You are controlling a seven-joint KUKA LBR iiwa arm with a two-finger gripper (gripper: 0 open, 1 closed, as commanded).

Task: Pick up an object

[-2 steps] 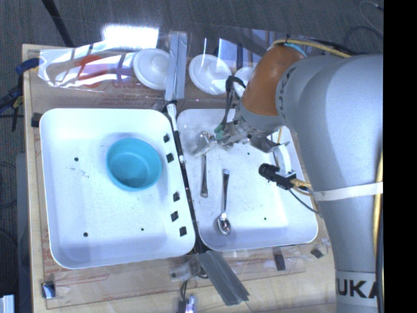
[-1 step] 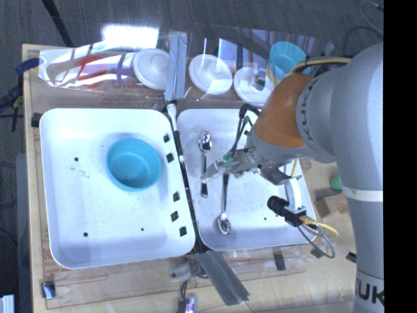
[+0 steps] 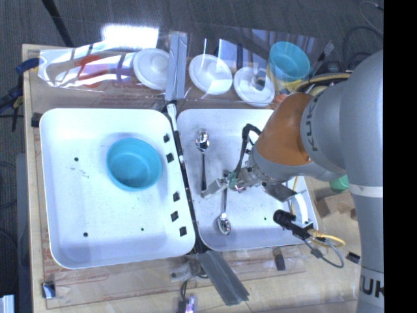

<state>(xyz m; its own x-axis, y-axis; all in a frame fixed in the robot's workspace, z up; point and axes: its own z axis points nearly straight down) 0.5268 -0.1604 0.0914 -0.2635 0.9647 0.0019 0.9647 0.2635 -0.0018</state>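
In the right bin: the claw [image 3: 233, 181] hangs low over the middle of the white right bin [image 3: 260, 119].
Claw: I cannot tell if it is apart or together; the arm hides it.
Spoons: one spoon [image 3: 202, 155] lies up top, another spoon [image 3: 223, 215] lies below, both close to the claw.
Left bin: a blue bowl [image 3: 134, 163] sits alone.
Risk: the spoons are thin and flat, so the claw may slide off or push one away.
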